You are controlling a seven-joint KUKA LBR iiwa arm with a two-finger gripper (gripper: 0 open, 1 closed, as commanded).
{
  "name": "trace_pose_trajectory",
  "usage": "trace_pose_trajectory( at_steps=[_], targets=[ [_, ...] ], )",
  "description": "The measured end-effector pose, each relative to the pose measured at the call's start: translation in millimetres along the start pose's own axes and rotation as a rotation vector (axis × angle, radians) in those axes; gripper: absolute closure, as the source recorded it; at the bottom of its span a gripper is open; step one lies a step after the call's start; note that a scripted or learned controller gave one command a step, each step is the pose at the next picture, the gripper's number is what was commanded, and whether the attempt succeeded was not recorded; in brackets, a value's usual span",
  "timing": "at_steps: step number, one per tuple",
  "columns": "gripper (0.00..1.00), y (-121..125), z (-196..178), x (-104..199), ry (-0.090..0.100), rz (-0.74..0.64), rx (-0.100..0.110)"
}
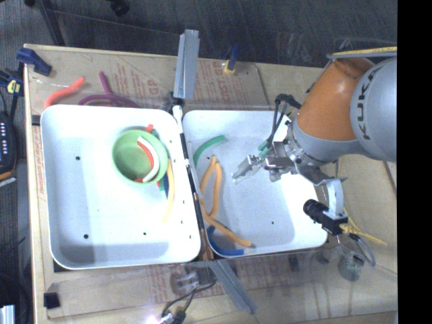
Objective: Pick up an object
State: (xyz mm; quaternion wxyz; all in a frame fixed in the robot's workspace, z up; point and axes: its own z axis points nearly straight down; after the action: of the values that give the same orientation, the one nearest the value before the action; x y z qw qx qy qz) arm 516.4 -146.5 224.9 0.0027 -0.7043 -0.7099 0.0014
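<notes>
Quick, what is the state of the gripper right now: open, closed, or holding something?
Gripper: over the right bin, nothing seen between its fingers; open or closed cannot be told.

The arm (351, 110) reaches in from the bench's right edge, its grey body bulking large near the far right corner, the orange band showing broad above the wrist. The wrist angles down and to the left, toward the middle of the bench. At its tip the end effector (244, 170) points left and slightly toward the near edge, slim metal fingers (239, 173) slanting low. Nothing sits between those fingers. Whether they are parted or closed is too fine to make out.
</notes>
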Motion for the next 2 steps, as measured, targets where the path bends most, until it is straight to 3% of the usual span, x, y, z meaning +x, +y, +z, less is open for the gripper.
trace_pose_trajectory(
  at_steps=[1, 2],
  targets=[
    [0.00, 83, 99, 14, -0.002, -0.166, -0.002],
    [0.00, 81, 133, 17, -0.002, -0.096, -0.002]
  ],
)
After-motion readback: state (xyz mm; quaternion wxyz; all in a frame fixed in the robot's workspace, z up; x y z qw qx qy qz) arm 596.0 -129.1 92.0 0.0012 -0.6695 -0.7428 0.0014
